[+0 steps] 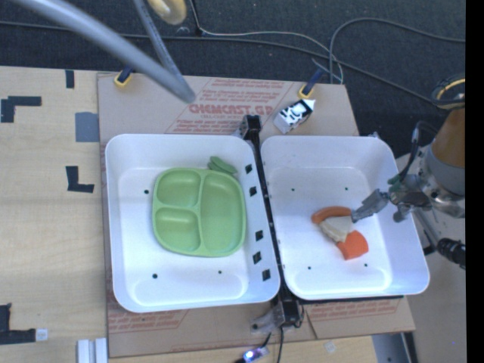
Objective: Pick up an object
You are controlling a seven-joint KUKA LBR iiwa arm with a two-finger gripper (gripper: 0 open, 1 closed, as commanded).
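Camera view had my gripper [361, 210] reaching in low over the right bin [302, 151], tips at the upper right edge of a small pile of 3 pieces. Couldn't tell whether the fingers were apart or together, too small and dark at that angle, and nothing was visibly between them.

Targets, all in the right bin, centre-right of the floor:
- orange curved piece [330, 215], lay flat, looked like a toy sausage or carrot
- pale tan wedge [336, 230], touching the orange curved piece, directly under my tips
- red-orange chunk [355, 245], touching the wedge on its lower right

Judgement on handling: all 3 looked like small toy food, so light and stiff, probably smooth plastic, so slippery. Not fragile. Because they touched, closing on 1 would likely nudge the others.

Best grip in my view: the red-orange chunk, which was the blockiest, with free sides toward the bin's right wall, so pinch across its short width. The wedge's sloped faces would squirt out. The curved piece was flat and thin, a hard pinch off the floor.

Left bin [121, 203] held a green divided plate [200, 211]; broad and flat, only the rim graspable, so I'd skip it.
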